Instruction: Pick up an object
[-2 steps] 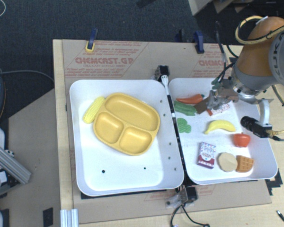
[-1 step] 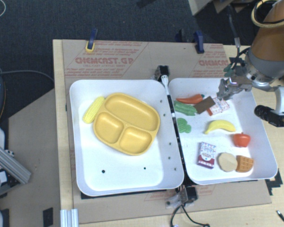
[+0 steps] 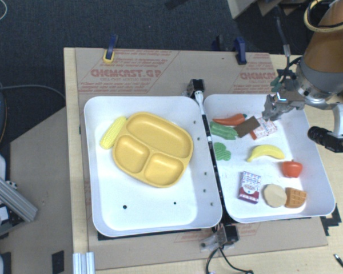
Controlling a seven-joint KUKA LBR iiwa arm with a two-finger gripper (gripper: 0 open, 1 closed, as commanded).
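Note:
My gripper (image 3: 272, 111) hangs over the far part of the right bin (image 3: 314, 153), just above a small white and red packet (image 3: 266, 130). A brown bar (image 3: 247, 126) lies next to that packet. Near them are an orange-red chili (image 3: 230, 119), a green pod (image 3: 223, 131) and a green leafy piece (image 3: 220, 150). Further forward lie a banana (image 3: 266, 152), a tomato (image 3: 292, 168), a red and white box (image 3: 249, 186), a round biscuit (image 3: 274, 196) and a waffle (image 3: 295, 198). Nothing shows held in the gripper.
The left bin (image 3: 97, 170) holds a yellow divided plate (image 3: 151, 148) and a corn cob (image 3: 112, 132) at the plate's left rim. A black ridge (image 3: 208, 147) separates the two bins. The arm's grey and orange body (image 3: 326, 50) stands over the bench's far right corner.

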